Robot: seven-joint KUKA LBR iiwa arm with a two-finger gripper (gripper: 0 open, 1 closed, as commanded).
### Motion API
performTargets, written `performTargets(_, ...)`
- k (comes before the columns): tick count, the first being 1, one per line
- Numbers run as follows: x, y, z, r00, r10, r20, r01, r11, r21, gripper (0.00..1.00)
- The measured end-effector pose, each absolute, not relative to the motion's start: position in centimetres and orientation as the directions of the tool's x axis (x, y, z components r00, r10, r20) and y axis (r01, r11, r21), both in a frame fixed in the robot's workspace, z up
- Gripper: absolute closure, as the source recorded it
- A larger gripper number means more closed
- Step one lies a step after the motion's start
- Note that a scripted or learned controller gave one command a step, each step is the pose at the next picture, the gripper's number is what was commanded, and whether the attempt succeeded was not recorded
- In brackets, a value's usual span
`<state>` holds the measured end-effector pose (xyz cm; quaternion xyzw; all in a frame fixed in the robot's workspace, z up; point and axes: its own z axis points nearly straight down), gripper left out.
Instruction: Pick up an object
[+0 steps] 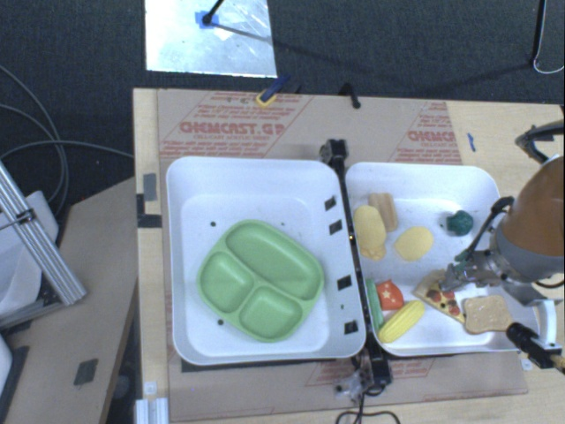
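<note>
both white bins [256,177] look like smooth glossy plastic, the green divided tray [260,278] matt plastic, on printed cardboard [231,126].

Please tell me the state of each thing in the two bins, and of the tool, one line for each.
Green divided plate: lying flat in the left bin, nothing in its compartments.
Corn cob: lying near the right bin's front.
Pizza slice: flat, just under the tool.
Toast slice: flat, beside the pizza slice.
Green broccoli piece: resting apart near the back.
Tool: low over the pizza slice.

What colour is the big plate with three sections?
The plate is light green, seen clearly in the camera view.
</note>
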<state>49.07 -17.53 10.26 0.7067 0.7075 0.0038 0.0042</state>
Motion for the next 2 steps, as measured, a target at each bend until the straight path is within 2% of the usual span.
performTargets(1, 49.2, -13.5, 9.2, 0.002, 1.0, -0.015, 1.0, -0.002, 0.023, 1.0)
performTargets(2, 48.9, -9.1, 14.2, -0.008, 1.0, 0.001, 1.0, 0.008, 0.007, 1.0)
